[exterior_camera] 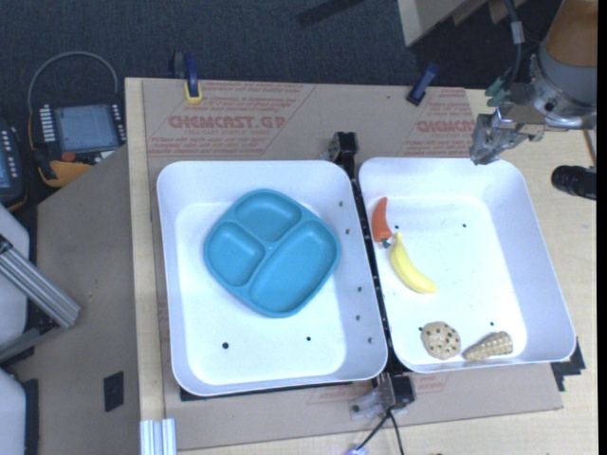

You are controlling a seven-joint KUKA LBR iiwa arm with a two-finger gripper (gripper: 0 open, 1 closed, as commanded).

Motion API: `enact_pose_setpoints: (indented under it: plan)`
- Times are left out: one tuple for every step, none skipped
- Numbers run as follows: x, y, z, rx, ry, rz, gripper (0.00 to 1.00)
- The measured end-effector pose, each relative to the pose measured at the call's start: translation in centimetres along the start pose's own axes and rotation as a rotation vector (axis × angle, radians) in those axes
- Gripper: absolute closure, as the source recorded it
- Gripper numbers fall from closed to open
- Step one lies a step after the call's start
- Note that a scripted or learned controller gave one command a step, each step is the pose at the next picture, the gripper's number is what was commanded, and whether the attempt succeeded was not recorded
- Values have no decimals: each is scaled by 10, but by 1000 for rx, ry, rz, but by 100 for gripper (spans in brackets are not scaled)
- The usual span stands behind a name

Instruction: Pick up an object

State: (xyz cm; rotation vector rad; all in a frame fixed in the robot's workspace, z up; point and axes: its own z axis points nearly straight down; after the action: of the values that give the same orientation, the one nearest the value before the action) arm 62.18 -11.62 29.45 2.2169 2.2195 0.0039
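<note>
The right bin (531, 245) holds a yellow banana (411, 266) and, just above it, an orange carrot (380, 220) near the bin's left wall. A round brown cookie (440, 339) and a tan cone-shaped piece (488, 346) lie at the bin's near edge. My gripper (487, 149) hangs over the far rim of the right bin, well away from all of these objects. Nothing shows between its fingers.
The left bin (180, 282) holds a blue divided plate (272, 251). A black clamp (342, 146) sits at the far end of the seam between the bins. A handheld pendant (81, 129) lies off the bench at the far left.
</note>
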Motion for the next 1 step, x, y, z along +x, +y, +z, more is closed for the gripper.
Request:
enact_pose_setpoints:
  plan:
    - [53, 5, 22, 7, 2, -2, 100]
